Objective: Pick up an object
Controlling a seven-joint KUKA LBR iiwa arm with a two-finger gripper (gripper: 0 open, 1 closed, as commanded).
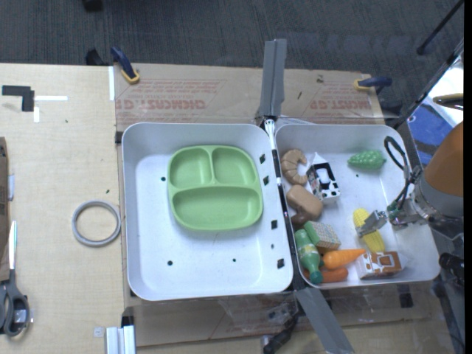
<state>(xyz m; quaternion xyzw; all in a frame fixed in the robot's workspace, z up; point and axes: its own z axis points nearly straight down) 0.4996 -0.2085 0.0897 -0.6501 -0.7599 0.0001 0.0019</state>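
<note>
Down in the right bin, the pincer sits over the yellow corn; whether it grips anything, I cannot tell.

A green divided plate lies in the left bin; toy foods crowd the right bin.

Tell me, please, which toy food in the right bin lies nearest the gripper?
The yellow corn cob, right beside the gripper; the carrot lies farther toward the bin's front.
</note>
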